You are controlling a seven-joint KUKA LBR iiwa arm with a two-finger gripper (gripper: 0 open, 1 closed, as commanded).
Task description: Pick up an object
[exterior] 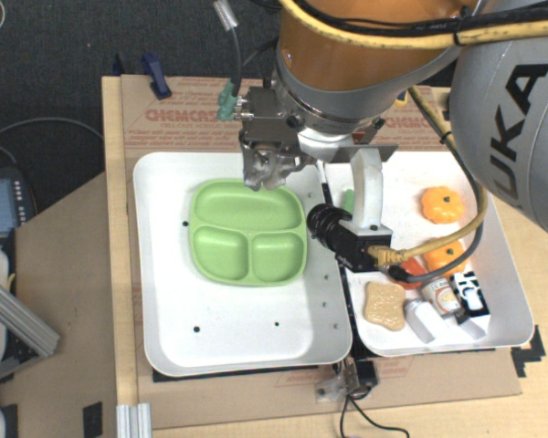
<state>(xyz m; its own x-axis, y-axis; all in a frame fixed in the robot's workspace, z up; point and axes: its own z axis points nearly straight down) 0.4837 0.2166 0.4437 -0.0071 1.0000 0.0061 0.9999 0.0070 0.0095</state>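
My claw (267, 173) hangs at the green plate's (248, 232) far rim in the left bin (164, 272) (grip state: cannot tell), placed for a rim pinch.

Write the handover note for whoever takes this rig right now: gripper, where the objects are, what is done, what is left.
Gripper: low over the left bin, at the far rim of the green divided plate; nothing visible between its fingers, and I cannot tell whether they are open or shut.
Objects: the green divided plate lies flat in the left bin. The right bin holds an orange pumpkin-shaped toy, a tan cookie-shaped piece and several small items near its front corner.
Done: no object lifted.
Left: grasp one object and lift it.
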